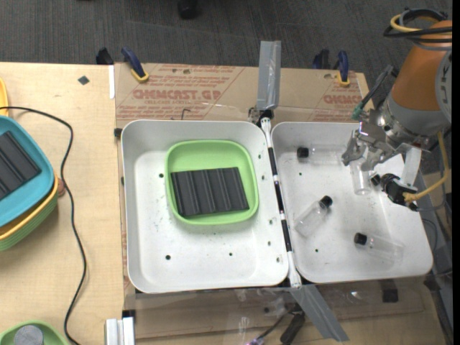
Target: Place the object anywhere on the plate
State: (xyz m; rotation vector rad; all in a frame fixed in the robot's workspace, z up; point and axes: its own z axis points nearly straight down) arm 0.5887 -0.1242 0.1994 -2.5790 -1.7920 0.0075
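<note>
Vial [311,217] of clear plastic with a black cap, lying flat in the right white bin [402,264], centre right of frame. Long axis slanting from lower left to upper right, cap at the upper right end. Second vial [379,246] lying toward lower right, nearly level, cap pointing left. Small black-capped piece [302,152] near that bin's upper left corner, too small to make out further.

Left white bin [144,250] holding a green plate [248,157] with a dark ribbed pad [208,191] on it. Both bins on brown cardboard [187,88] over a pale wooden bench [57,264]. Dark carpet [287,6] across the top of frame. Teal tray [43,185] at the left edge.

Gripper [361,171] at the upper right of the right bin, under the orange band. Open or closed: cannot tell. First vial lower left of the gripper and apart from it. Second vial below the gripper, well apart.
</note>
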